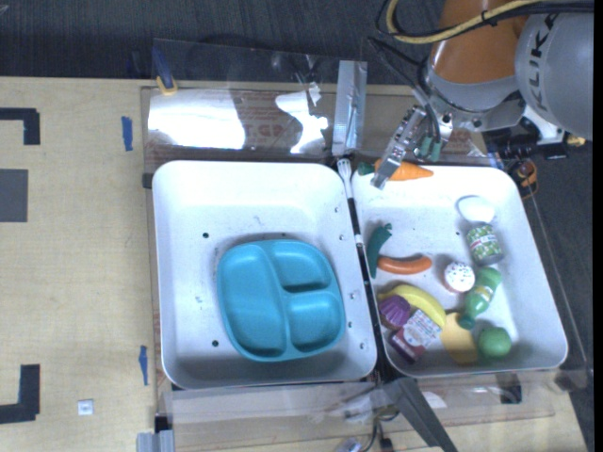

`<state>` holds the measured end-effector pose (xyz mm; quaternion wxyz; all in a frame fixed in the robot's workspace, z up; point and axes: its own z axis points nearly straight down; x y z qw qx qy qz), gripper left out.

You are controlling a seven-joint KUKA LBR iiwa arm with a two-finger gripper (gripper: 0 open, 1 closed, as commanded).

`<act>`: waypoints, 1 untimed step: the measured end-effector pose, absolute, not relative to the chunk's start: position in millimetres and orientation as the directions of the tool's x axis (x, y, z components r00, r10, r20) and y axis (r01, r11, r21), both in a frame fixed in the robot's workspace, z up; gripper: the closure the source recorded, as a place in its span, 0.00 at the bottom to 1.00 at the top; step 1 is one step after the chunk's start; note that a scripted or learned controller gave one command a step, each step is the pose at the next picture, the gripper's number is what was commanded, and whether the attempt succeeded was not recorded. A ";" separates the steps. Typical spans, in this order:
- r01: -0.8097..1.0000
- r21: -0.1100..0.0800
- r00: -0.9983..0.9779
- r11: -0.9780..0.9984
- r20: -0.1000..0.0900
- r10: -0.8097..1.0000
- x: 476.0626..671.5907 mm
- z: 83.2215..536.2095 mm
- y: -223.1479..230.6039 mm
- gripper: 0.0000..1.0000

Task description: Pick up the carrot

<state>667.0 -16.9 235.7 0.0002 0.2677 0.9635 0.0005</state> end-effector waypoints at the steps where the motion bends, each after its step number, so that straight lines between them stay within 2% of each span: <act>1: 0.810 0.001 -0.587 0.587 0.001 0.810 633.8 228.3 29.3 1.00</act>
